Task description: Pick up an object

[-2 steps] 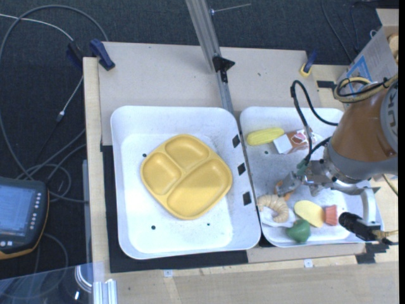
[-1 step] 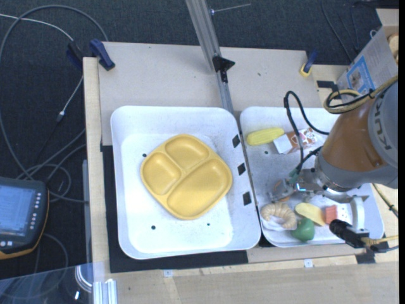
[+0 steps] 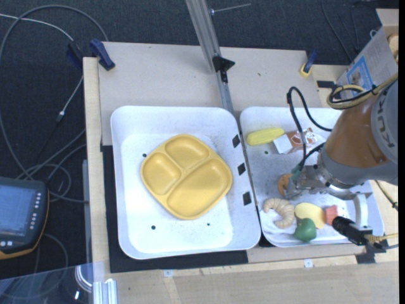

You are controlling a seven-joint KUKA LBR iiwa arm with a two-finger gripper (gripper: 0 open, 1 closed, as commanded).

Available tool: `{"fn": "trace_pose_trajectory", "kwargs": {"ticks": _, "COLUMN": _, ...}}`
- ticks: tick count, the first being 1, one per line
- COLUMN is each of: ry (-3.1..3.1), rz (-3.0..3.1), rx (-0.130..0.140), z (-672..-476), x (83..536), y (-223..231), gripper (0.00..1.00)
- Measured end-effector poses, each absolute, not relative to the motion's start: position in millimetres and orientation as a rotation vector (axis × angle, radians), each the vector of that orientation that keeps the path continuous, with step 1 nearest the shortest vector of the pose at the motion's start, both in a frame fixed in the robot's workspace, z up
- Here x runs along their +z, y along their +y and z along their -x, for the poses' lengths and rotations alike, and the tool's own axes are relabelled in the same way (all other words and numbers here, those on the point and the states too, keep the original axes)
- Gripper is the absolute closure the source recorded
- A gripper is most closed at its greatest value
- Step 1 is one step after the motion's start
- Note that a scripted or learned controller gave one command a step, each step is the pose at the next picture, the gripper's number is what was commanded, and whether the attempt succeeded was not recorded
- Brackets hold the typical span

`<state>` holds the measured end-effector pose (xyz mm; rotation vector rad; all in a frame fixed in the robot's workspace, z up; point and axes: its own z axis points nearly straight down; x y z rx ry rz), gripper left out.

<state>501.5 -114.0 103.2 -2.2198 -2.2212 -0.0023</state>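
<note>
Orange object: right bin, mid-floor, touching the claw; claw's state cannot be told. Near it: shrimp, yellow pepper, green piece. Far: corn. Left bin: yellow divided plate. Table beneath.

The grey arm reaches in from the right, its pincer lowered.

A pale wooden desk stands on dark carpeted floor, where grey cables loop at the left. Blue clamps grip the desk's far edge. A handheld control pendant lies at lower left.
</note>
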Motion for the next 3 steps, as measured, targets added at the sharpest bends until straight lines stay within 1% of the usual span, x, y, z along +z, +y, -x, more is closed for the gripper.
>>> {"fn": "trace_pose_trajectory", "kwargs": {"ticks": 1, "ry": -2.227, "rz": 2.225, "rx": -0.006, "z": -501.7, "x": 167, "y": -117, "gripper": 1.00}}
{"fn": "trace_pose_trajectory", "kwargs": {"ticks": 2, "ry": -2.228, "rz": 2.223, "rx": -0.006, "z": -508.4, "x": 212, "y": -114, "gripper": 1.00}}
{"fn": "trace_pose_trajectory", "kwargs": {"ticks": 3, "ry": -2.226, "rz": 2.222, "rx": -0.004, "z": -509.8, "x": 239, "y": -114, "gripper": 1.00}}
